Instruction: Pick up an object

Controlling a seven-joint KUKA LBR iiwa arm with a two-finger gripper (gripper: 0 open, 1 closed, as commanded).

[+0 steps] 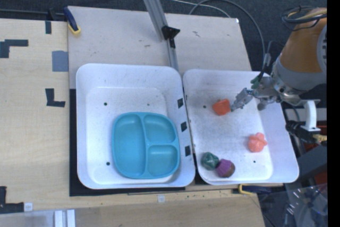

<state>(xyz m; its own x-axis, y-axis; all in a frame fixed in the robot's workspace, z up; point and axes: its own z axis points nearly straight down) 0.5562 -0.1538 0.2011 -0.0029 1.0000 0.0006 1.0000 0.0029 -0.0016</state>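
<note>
My claw: low over right bin, just right of orange block; opening and grip cannot be told | left bin: blue tray.

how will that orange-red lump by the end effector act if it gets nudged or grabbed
The orange-red lump looks small and rounded, so a nudge from the end effector would probably make it roll or skid across the smooth right bin. It seems light for its size. With no flat sides visible, it may squirt out of a pinch.
</note>
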